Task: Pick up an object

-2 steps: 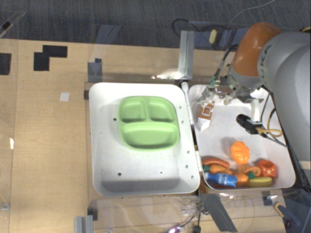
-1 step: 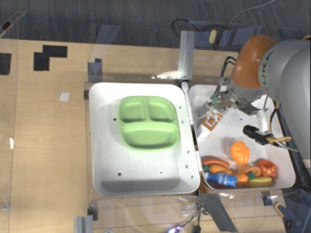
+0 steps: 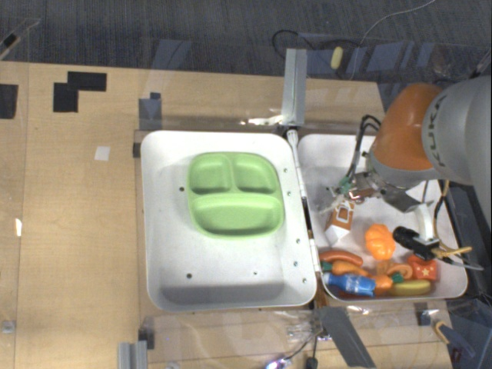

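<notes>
In the camera view, the wooden bench (image 3: 69, 229) carries two shallow white bins side by side. The left bin (image 3: 165, 260), at the centre of the frame, holds a green divided tray (image 3: 233, 193) lying flat in its upper half. The right bin (image 3: 315, 156), at the right of the frame, has a heap of toys crowded along its lower edge: an orange pumpkin-like piece (image 3: 378, 241), a blue object (image 3: 355, 285), a yellow banana-shaped piece (image 3: 411, 287), a small red block with a star (image 3: 424, 269), and a small brown-and-white carton (image 3: 340, 217) standing a little apart above them. The grey arm with its orange band (image 3: 406, 129) leans in from the right edge over the upper part of this bin, and the claw (image 3: 355, 188) sits low, just above and beside the carton; whether it is spread or pressed together I cannot tell, since wrist and cables crowd that spot. Nothing can be seen pinched in it. I judge this to be the approach step, with the carton the likely target, though the pumpkin piece is also near. The next move calls for settling squarely over the carton and descending until it can be gripped, without tipping it into the heap.
</notes>
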`<state>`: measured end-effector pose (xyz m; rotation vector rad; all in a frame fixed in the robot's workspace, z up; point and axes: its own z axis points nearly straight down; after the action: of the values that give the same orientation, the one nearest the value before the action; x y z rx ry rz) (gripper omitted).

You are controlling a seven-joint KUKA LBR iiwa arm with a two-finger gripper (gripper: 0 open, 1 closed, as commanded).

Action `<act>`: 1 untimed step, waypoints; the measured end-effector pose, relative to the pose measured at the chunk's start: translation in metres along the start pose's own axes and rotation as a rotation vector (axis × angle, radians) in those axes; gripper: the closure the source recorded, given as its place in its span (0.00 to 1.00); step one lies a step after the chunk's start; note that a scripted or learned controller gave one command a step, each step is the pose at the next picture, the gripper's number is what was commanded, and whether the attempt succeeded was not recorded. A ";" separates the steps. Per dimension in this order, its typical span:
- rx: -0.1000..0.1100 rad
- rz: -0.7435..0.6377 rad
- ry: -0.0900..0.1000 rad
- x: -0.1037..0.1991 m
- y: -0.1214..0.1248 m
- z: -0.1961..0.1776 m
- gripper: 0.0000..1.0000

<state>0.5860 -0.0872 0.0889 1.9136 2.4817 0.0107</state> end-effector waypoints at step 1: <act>-0.009 -0.001 -0.002 0.000 0.003 -0.012 1.00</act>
<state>0.5890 -0.0864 0.1012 1.9086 2.4769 0.0199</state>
